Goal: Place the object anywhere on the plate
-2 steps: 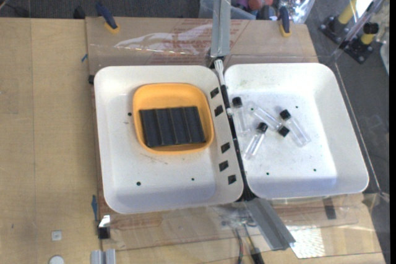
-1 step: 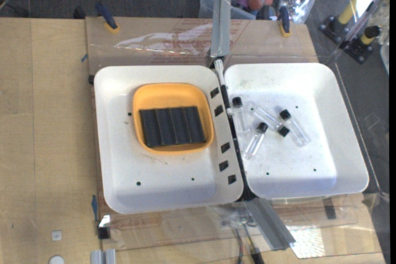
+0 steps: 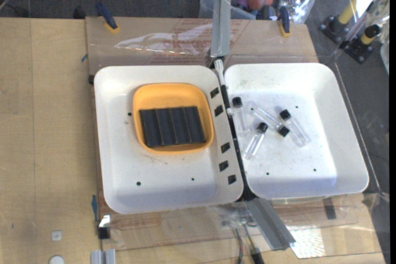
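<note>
Lying scattered: clear vials, black caps, right bin.

Light falls evenly and bright from above me; both white bins come close to washing out, their rims nearly glaring. Shadows are short and soft, lying under the bins' lower edges toward six o'clock. At twelve o'clock plastic film throws pale glare. The picture is slightly soft and grainy throughout; the clear vials blur into the white.
</note>
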